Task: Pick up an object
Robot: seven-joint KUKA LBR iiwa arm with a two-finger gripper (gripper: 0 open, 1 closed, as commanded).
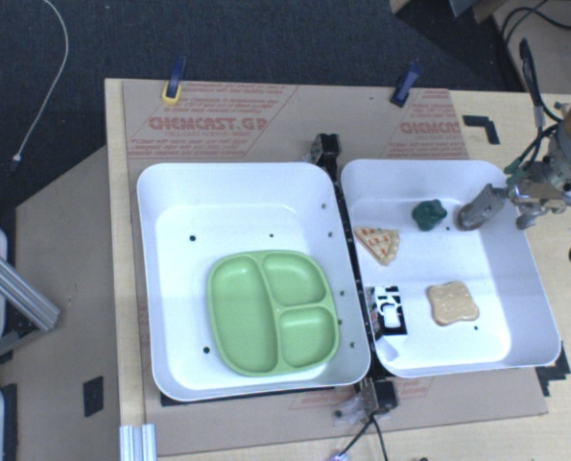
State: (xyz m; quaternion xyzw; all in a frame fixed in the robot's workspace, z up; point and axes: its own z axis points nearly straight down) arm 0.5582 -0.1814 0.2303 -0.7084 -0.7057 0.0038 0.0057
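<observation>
Hand (496,207) over rt bin (515,349), nr green obj (428,214)

A green divided plate (271,311) lies in the left bin (160,257). In the right bin (525,344), a dark green lump (428,214) sits just beside the hand (496,207); a waffle wedge (377,244) and toast slice (453,303) lie nearer the plate.
</observation>
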